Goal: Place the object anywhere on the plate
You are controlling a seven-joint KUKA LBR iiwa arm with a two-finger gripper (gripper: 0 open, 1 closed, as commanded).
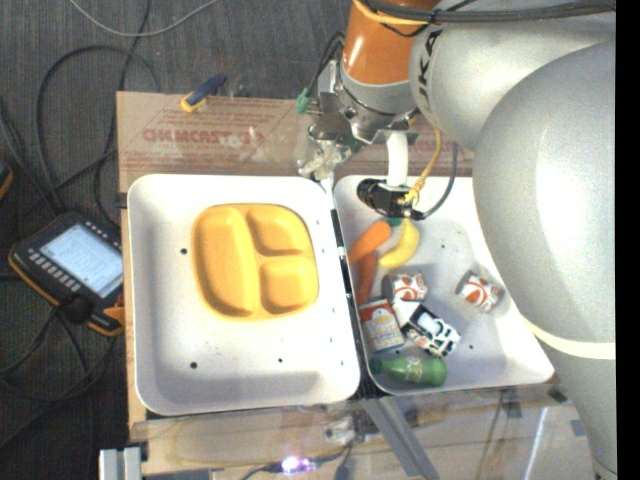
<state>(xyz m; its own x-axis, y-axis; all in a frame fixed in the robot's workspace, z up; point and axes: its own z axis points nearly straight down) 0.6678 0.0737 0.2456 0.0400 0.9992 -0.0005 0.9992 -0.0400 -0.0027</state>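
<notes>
At the far end of the seam between the two bins, the claw point(322, 156) hangs below the arm's orange band point(385, 38), just over the far rims where the left bin point(150, 268) and the right bin point(500, 353) meet. The wrist hardware crowds it from this slant, so I cannot tell whether the claw is spread or pressed together, and nothing can be made out in its grip.

The yellow plate point(258, 258), moulded into compartments, sits in the middle of the left bin, near and to the left of the claw. The loose things all lie in the right bin. A carrot point(367, 244) is closest, with a banana point(402, 246) touching it on the right. Nearer the front come two small cans point(408, 288) and point(478, 290), a black-and-white pack point(432, 332) and a green piece point(412, 370).

The task's thing is probably the carrot, since it lies nearest the claw, though the task sentence does not name it. It lies near and slightly right of the claw, hard against the wall that divides the bins. Its long axis seems to run on a slant, from far-right to near-left.

That slant is what the coming move turns on. The claw would need to come toward the near side and drop across the carrot's width, not along its length. The dividing wall on one side and the banana on the other leave little room. From there the plate is a short carry to the left, over the wall.
</notes>
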